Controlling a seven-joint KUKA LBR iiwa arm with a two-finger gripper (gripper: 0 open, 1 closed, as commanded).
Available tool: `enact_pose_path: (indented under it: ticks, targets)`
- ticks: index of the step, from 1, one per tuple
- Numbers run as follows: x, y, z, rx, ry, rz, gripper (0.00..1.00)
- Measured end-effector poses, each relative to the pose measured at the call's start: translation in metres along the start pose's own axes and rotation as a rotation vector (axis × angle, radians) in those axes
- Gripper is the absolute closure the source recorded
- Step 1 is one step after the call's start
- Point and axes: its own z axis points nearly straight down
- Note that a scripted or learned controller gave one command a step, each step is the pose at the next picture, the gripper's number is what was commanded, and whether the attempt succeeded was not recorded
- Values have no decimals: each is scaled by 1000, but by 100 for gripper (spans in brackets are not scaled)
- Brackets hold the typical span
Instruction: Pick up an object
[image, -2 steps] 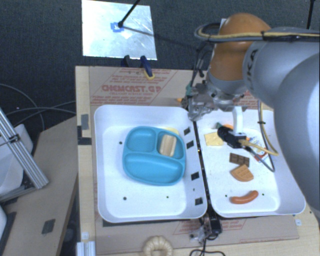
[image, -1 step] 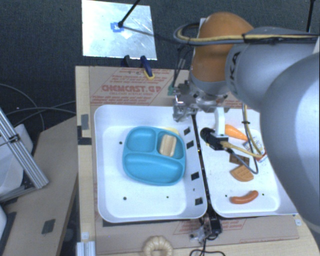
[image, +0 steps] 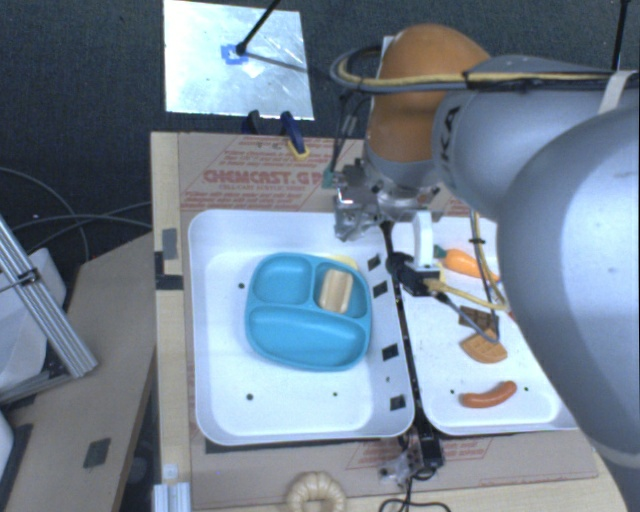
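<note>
- Above the far edge of the 2 bins, near the divide between them: the hand (image: 352, 226), hanging from the grey arm (image: 540, 150) with its orange band (image: 420, 80).
- Impossible to tell whether apart or together; nothing seen clamped in it.
- In the left bin (image: 225, 400): a blue divided plate (image: 300, 320) with 3 compartments.
- In the plate's upper right compartment: a tan bread-like piece (image: 335, 291), standing slightly tilted.
- Just beyond the plate's far right rim: a pale yellow scrap (image: 343, 262), partly hidden.
- In the right bin (image: 535, 405), near its far end: an orange carrot (image: 461, 263).
- Beside the carrot, stretching toward the middle of the bin: a thin stick-like item (image: 462, 296), with a dark brown piece (image: 481, 323) at its end.
- Just below that: a flat brown cookie-like piece (image: 485, 349).
- Near the front edge of the right bin: a reddish sausage (image: 488, 395), well apart from the hand.
- On the desk (image: 250, 175) in front of the bins: a beige knotted ring (image: 318, 492), cut by the frame edge.
- Beyond the desk: a shiny grey sheet (image: 240, 55) with a blue mark.
</note>
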Motion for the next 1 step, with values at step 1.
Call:
enact_pose_path:
  ticks: [1]
  targets:
    - [1,0,0,0,0,0,100]
